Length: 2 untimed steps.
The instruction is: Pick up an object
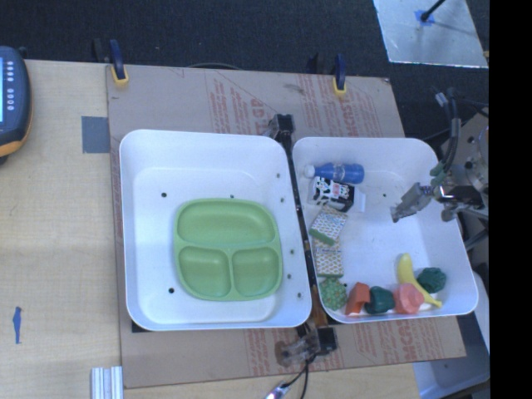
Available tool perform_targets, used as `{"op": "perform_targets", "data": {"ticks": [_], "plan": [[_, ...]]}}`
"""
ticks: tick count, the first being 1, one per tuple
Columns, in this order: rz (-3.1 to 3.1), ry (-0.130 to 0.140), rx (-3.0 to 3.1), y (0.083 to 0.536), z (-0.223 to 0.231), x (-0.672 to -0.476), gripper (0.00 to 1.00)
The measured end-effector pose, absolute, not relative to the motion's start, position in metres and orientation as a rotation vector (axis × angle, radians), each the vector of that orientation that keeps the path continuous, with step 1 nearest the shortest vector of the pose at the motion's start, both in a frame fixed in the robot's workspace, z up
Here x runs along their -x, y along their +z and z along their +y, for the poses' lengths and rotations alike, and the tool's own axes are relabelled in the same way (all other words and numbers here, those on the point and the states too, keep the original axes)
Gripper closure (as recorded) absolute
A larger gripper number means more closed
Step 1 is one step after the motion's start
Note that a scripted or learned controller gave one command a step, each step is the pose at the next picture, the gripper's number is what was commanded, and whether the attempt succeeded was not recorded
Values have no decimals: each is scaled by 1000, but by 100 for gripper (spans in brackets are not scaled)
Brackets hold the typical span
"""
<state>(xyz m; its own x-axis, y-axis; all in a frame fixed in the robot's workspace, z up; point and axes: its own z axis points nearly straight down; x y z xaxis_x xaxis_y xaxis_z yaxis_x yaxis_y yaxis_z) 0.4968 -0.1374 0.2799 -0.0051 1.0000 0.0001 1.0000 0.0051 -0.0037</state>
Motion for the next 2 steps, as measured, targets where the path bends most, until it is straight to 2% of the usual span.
{"op": "perform_targets", "data": {"ticks": [1,2], "plan": [[-2220,10,2214,136,-193,-505,0],[-2238,-5,2213,137,-165,-614,0]]}}
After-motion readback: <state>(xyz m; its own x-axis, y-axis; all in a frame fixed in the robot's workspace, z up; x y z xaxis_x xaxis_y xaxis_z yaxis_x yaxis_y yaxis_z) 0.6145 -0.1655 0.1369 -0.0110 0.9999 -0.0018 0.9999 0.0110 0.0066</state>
